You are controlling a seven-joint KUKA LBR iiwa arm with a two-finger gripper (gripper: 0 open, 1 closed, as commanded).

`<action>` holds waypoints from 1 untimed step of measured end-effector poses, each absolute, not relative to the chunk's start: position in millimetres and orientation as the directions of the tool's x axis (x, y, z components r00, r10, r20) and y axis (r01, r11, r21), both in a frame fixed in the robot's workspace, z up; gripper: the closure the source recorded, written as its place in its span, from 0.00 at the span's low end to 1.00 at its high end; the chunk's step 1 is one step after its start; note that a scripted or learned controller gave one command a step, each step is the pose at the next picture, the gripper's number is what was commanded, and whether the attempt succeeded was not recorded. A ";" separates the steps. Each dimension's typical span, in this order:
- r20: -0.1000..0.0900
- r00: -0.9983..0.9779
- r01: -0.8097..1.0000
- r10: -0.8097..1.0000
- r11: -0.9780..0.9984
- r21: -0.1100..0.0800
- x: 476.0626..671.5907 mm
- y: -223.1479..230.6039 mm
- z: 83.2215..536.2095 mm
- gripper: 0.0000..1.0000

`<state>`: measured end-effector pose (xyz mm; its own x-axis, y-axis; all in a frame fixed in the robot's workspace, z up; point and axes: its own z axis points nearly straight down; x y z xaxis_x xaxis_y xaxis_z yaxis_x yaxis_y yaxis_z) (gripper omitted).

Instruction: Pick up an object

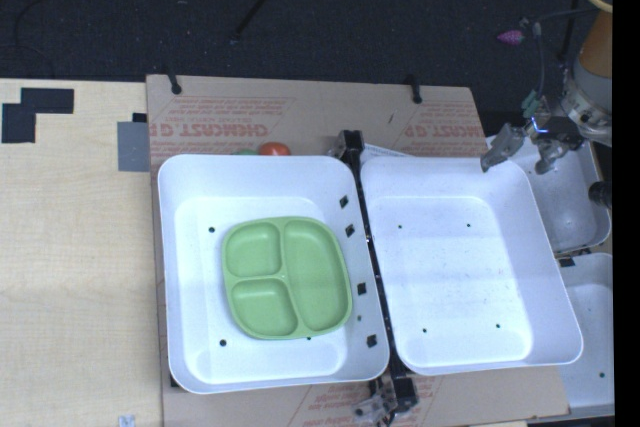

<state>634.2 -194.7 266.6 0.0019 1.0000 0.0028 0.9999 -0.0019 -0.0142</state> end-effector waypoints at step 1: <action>0.000 0.000 1.000 1.000 0.000 -0.001 636.3 -194.4 274.8 0.00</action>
<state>636.3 -194.4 274.8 -0.0003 1.0000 -0.0001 1.0000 0.0003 -0.0008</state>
